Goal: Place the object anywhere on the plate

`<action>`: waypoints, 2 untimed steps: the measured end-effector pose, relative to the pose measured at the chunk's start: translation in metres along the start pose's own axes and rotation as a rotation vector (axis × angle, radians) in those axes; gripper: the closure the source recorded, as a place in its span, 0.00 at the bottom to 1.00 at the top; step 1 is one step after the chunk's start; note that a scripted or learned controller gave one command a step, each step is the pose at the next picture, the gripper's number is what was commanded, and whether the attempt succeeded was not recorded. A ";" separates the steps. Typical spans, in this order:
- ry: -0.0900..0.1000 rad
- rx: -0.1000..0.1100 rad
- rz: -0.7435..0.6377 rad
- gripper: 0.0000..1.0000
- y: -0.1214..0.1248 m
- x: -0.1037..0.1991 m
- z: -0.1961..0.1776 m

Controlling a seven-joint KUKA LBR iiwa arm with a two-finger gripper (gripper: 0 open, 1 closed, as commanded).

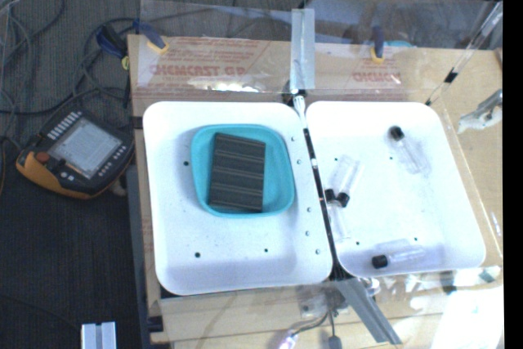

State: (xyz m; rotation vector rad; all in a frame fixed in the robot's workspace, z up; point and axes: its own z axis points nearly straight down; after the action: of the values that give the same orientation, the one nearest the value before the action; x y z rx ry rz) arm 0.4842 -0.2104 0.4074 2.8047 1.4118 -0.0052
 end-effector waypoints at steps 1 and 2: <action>0.000 0.000 0.000 0.00 0.000 0.000 0.000; 0.001 0.001 0.147 0.00 0.004 -0.006 -0.026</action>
State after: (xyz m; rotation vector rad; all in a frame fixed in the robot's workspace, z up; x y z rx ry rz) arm 0.4843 -0.2174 0.4336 2.9017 1.2021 -0.0047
